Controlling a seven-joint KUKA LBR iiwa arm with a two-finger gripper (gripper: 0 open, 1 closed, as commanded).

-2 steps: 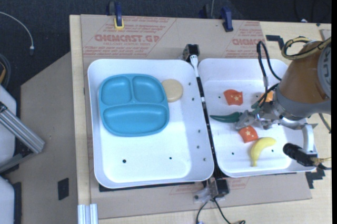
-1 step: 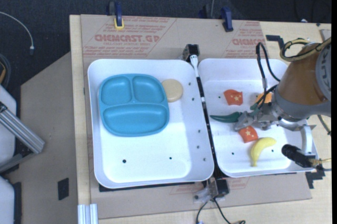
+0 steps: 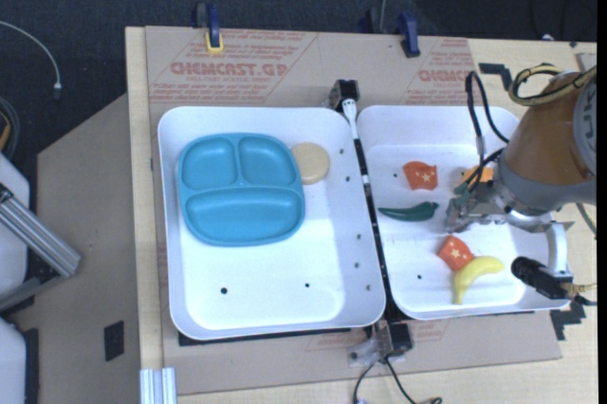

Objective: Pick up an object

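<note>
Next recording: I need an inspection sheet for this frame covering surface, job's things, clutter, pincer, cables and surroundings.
Surface: brown board bench bearing a left white bin and a right white bin, side by side.
Job's things: in the right bin, two orange-red toy pieces, a dark green pepper-like toy, a yellow toy banana.
Clutter: blue three-compartment plastic tray and a tan round disc in the left bin.
Pincer: the pincer is over the right bin, right of the green toy; grasp cannot be told.
Cables: black cable along the arm.
Surroundings: blue clamps at the bench's far edge; dark floor.
</note>
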